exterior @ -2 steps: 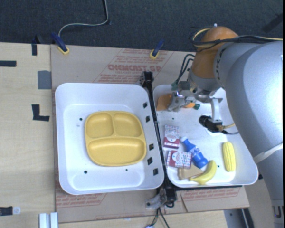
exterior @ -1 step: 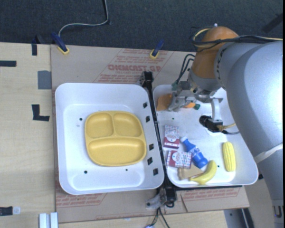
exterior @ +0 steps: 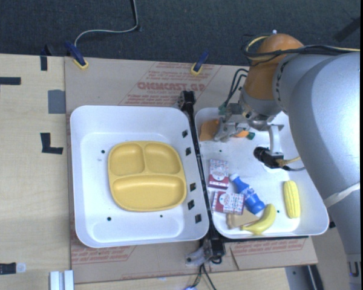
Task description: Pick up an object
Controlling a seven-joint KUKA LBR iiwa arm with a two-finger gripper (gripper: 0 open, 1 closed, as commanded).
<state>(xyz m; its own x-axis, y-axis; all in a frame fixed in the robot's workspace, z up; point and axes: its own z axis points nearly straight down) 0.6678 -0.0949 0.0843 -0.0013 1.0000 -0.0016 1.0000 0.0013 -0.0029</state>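
Banana (exterior: 261, 221), blue bottle (exterior: 248, 195) and cartons (exterior: 218, 174) crowd the right bin (exterior: 308, 222).

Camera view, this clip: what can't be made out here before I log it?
- Gripper: whether its fingers are open or shut; arm and wrist hardware cover them.
- Orange object at the right bin's top left: partly hidden under the gripper; identity and contact unclear.
- Small cartons: print too small to read.
- Tan item under the banana: mostly covered.
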